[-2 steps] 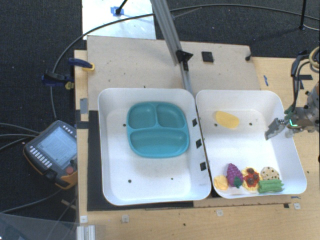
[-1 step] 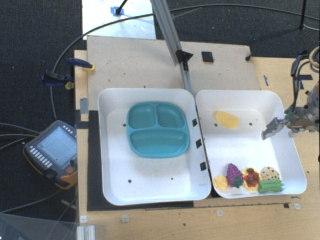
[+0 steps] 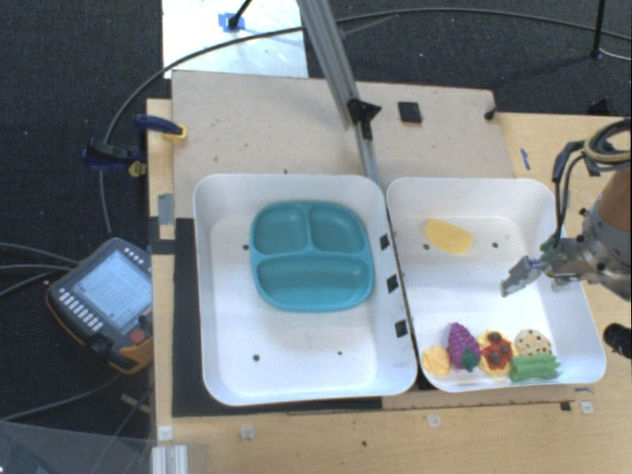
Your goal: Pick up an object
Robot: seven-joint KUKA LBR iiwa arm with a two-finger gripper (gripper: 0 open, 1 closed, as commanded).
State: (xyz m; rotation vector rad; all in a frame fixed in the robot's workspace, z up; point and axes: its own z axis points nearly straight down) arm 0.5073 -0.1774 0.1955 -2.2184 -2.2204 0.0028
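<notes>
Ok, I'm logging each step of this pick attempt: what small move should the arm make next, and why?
Probably ease the gripper down and toward the toy food cluster along the right bin's near edge, perhaps the purple grapes. It hangs above bare bin floor with nothing between its fingers, and the yellow piece lies farther off.
</notes>
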